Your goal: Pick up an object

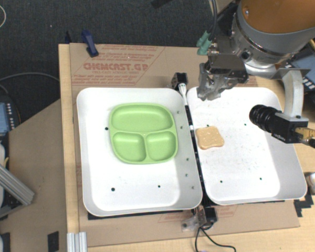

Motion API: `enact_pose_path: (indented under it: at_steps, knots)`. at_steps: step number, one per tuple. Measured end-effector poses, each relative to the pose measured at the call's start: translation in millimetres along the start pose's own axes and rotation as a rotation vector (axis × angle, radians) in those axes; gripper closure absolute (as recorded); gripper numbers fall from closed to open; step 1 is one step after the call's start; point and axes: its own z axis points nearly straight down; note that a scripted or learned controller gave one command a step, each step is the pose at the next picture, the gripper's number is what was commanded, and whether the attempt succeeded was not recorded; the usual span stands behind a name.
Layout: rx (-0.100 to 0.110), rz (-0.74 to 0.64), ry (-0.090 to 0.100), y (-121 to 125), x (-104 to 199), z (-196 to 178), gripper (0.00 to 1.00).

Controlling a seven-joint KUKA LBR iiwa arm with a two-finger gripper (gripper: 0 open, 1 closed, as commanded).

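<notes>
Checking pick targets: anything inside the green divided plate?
All three compartments of the green divided plate show bare green, with nothing in them. The plate lies in the left bin. The toast slice sits in the right bin. What is under the plate is hidden.

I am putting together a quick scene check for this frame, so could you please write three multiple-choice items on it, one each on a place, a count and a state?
1. Where does the slice of toast lie?
A. In the right bin, near its left wall
B. On the green plate
C. On the cardboard outside the bins

2. How many compartments does the green plate have?
A. Two
B. Three
C. Five

3. How does the gripper stand to the toast?
A. Pressed on it
B. Lifting it clear of the bin
C. Apart from it, over the far left corner of the right bin

Answers:
1. A: the toast rests on the right bin's floor close to the divide between the bins.
2. B: one wide section and two smaller ones are visible.
3. C: bare bin floor shows between gripper and toast.
</notes>
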Motion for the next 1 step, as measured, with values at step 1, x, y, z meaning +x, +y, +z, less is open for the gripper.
enact_pose_path:
  at_steps: [1]
  knots:
    - [0.002,-0.014,0.002,-1.2,75.0,6.3,1.00]
